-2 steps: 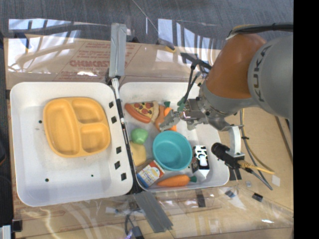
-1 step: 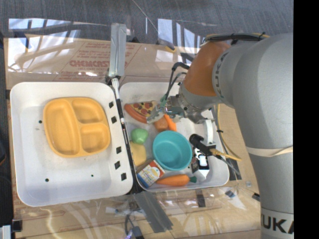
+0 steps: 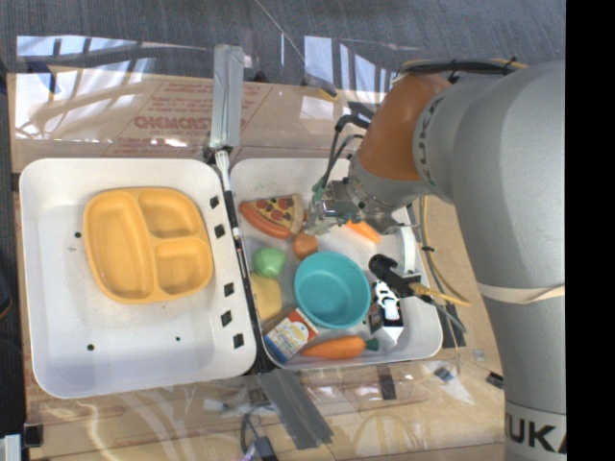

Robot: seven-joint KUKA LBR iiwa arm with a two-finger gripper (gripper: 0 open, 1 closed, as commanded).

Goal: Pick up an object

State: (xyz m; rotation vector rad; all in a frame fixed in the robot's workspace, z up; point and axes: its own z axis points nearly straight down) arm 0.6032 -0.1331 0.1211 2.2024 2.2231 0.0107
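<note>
The grey arm with its orange band [image 3: 404, 133] reaches over the right white bin [image 3: 288, 169] from the far right corner. Its gripper [image 3: 327, 206] hangs near the back of that bin; whether it is released or clenched cannot be told. In the left white bin [image 3: 48, 286] lies a yellow plastic divided tray [image 3: 147, 243]. A teal plastic bowl [image 3: 332, 290] sits mid-bin below the gripper. Left of the gripper lies a toy pizza slice [image 3: 273, 213]; below it a small orange ball [image 3: 305, 246]. Left of the bowl rests a green round toy [image 3: 270, 262]; in front, a toy orange carrot [image 3: 332, 348].
</note>
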